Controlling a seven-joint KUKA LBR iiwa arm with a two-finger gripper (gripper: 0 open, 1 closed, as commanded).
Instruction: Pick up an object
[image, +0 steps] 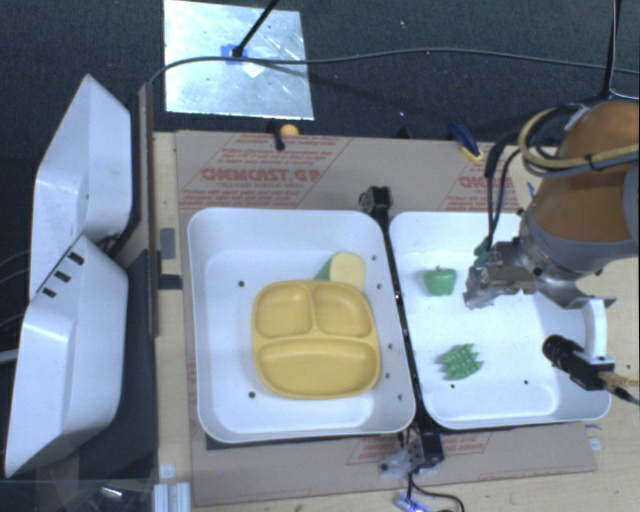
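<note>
Pepper (439, 281), a small green toy, sat on the floor of the right bin (520, 400), in that bin's upper left part, a little right of the seam between the two bins. Nothing had lifted it: it lay flat on the white, apart from any metal. Below it, toward the bin's lower middle, lay a second green piece, a leafy cluster (460, 361), also untouched.

Judging from this, the pick was not yet made. Neither green object was raised, and no object showed at the tool, so the whole grasp and lift were left to do. Which object the program meant to take could not be read from the view, though the pepper was the nearer.

The gripper (487, 288) hung just right of the pepper, near it but not touching as far as could be seen, low over the bin floor at centre right of the frame. Its tip was a blur of grey metal against the white, so whether it was spread or closed could not be told. The arm (585, 215) filled the upper right behind it.

In the left bin (215, 330) a yellow tray (315, 338) lay with a pale slice (346, 268) at its upper edge.
</note>
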